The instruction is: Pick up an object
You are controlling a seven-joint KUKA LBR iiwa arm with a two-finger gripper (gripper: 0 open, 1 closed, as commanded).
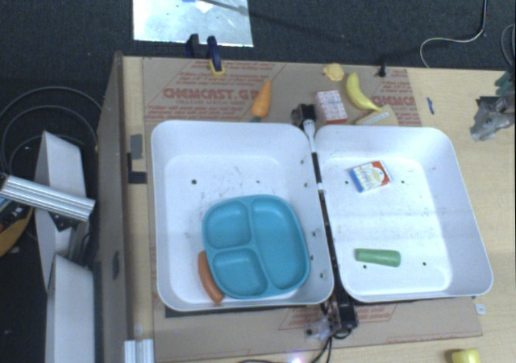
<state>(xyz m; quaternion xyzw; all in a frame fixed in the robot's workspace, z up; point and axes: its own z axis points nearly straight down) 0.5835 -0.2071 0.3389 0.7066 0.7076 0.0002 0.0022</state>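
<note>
The robot's body appeared as a small grey metallic part [490, 117] at the right edge, irregular in outline, with lighter silvery patches and darker recesses. A touch of teal sat just above it. It was too small to make out finer detail.

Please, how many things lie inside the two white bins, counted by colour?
Blue: 1, the divided plate
Orange: 1, the toy sausage
Green: 1, the cylinder
Blue and white with red: 1, the small box
Total: 4
</note>
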